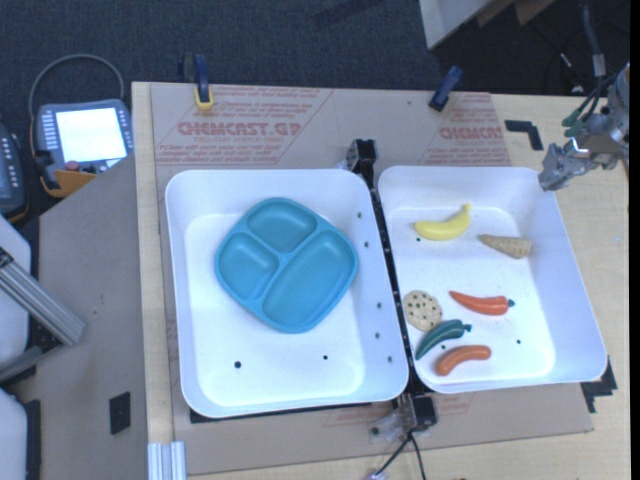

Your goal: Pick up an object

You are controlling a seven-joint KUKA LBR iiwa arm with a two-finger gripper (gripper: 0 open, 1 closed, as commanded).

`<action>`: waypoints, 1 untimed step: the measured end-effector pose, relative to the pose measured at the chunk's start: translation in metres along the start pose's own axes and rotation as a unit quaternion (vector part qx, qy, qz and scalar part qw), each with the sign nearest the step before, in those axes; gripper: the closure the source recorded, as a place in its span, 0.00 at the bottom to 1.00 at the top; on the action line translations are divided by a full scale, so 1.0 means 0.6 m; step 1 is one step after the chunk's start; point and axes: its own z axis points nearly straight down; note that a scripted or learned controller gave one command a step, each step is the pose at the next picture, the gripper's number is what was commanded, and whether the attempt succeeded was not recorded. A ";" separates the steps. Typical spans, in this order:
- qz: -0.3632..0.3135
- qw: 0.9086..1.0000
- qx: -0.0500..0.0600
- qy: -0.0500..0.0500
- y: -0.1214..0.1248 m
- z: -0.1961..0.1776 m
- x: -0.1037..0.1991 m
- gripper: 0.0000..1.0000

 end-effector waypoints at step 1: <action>-0.002 1.000 0.005 0.003 -0.004 0.017 0.091 1.00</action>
